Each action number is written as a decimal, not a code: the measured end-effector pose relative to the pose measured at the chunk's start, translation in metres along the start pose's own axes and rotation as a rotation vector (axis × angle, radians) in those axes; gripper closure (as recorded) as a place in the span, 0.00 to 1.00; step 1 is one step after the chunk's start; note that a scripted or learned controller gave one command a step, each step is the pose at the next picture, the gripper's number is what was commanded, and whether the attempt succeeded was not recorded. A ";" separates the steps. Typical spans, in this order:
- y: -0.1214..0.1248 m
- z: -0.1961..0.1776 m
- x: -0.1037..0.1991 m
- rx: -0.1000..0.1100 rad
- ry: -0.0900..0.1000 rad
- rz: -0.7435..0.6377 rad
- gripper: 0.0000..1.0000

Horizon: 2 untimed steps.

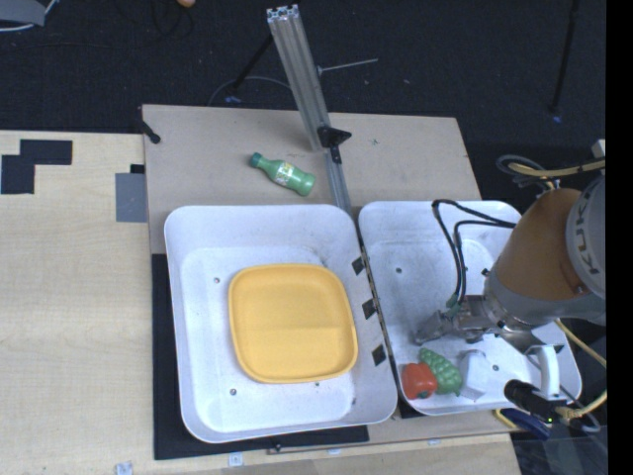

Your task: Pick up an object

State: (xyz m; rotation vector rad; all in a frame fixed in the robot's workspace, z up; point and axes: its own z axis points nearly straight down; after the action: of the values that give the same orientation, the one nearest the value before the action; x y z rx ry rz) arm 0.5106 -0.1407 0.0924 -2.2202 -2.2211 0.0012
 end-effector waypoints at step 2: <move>-0.007 -0.066 0.003 -0.005 -0.001 0.001 1.00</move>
State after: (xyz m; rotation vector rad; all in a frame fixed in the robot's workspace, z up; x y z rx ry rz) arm 0.5034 -0.1378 0.1581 -2.2239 -2.2233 -0.0033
